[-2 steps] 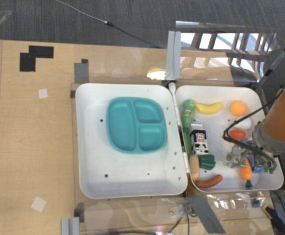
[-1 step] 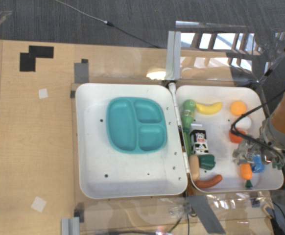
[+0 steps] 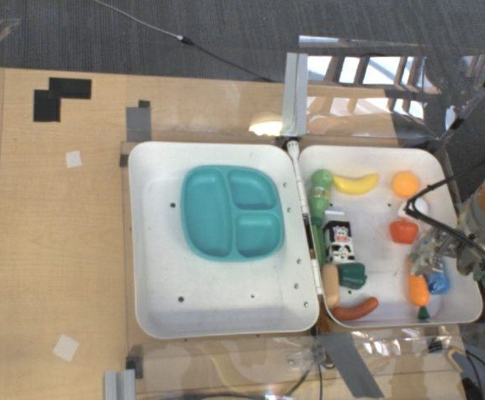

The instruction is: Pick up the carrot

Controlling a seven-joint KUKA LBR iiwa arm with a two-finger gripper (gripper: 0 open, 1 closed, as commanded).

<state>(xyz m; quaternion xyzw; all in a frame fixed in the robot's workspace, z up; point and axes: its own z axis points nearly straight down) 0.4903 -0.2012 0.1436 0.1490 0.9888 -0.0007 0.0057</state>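
Because the carrot [image 3: 418, 292] lies in the right bin's [image 3: 376, 227] near corner, the gripper [image 3: 432, 261] hovers there (finger state unreadable).

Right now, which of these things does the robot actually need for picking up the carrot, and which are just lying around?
Needed:
carrot
gripper

Lying about:
teal plate
banana
orange
sausage
red pepper

Pale wooden bench [image 3: 51, 248], two shallow white bins side by side, left bin [image 3: 155, 307], right bin [image 3: 467, 307]
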